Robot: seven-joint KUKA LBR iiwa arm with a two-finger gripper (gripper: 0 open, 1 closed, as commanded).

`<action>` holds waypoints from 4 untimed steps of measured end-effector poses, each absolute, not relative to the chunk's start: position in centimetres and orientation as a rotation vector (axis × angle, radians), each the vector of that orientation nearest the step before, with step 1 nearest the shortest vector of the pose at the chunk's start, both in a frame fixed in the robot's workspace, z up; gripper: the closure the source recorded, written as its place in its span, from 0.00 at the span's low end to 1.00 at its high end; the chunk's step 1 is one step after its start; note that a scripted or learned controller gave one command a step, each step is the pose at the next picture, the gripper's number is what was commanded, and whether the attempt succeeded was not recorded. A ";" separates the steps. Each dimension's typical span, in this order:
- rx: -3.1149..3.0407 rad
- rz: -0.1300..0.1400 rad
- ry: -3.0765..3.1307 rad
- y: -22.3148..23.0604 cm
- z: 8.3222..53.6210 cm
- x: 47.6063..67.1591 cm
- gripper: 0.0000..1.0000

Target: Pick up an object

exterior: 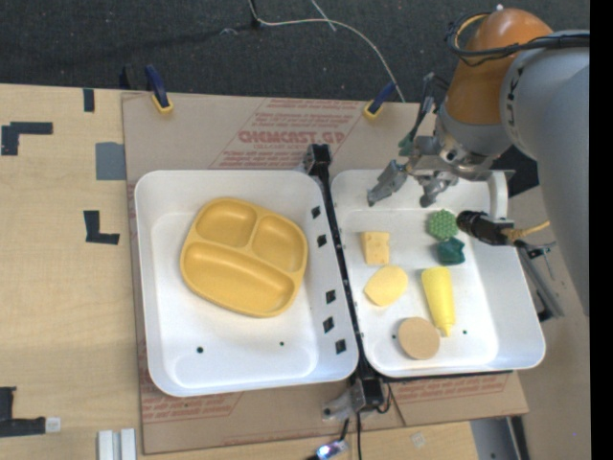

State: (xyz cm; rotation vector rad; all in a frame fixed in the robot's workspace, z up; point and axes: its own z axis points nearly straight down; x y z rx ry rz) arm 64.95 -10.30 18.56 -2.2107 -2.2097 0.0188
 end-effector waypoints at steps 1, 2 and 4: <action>-2.215 0.007 -2.220 -10.3 19.3 65.2 0.00; -2.214 0.013 -2.217 -10.7 14.4 64.8 0.00; -2.210 0.015 -2.217 -10.6 9.5 64.6 1.00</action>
